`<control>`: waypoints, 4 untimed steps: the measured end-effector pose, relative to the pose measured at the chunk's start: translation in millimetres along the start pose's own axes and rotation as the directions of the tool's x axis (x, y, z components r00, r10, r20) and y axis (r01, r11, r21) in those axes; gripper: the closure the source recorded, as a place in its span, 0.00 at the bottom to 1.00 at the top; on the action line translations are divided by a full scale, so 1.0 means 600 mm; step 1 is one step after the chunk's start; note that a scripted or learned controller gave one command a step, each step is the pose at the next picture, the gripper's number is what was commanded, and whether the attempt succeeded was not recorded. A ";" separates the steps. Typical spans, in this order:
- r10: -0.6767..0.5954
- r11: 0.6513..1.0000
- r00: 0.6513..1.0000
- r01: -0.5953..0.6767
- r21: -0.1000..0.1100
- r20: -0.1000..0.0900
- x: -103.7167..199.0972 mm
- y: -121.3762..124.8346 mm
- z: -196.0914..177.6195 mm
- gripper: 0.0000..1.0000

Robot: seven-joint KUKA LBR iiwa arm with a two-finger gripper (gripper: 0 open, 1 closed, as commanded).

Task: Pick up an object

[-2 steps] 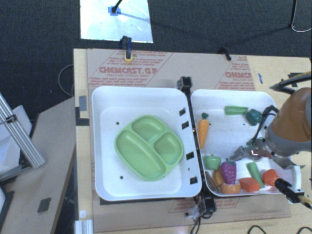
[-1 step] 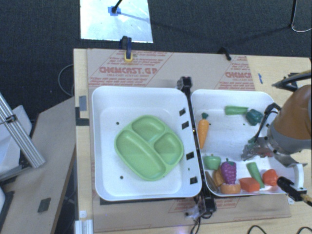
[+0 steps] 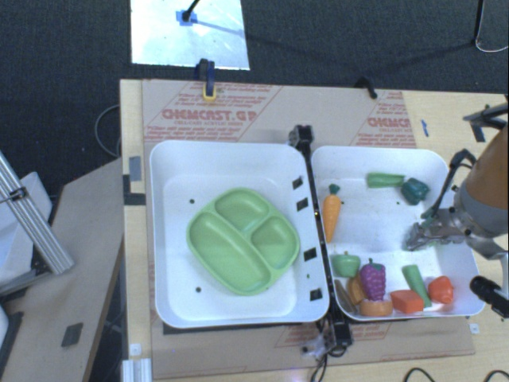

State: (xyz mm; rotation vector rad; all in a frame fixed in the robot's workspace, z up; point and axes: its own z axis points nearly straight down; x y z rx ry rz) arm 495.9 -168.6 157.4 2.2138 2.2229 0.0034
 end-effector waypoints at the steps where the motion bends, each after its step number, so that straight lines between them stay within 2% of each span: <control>1: -0.001 1.000 1.000 0.001 -0.001 0.000 0.011 -0.001 -0.077 1.00; 2: -0.001 1.000 1.000 0.001 0.001 0.000 0.011 0.002 -0.113 1.00; 3: -0.006 1.000 1.000 0.006 0.000 -0.003 0.087 0.072 -0.105 1.00; 4: -0.005 1.000 1.000 0.005 0.000 -0.002 0.130 0.143 -0.099 1.00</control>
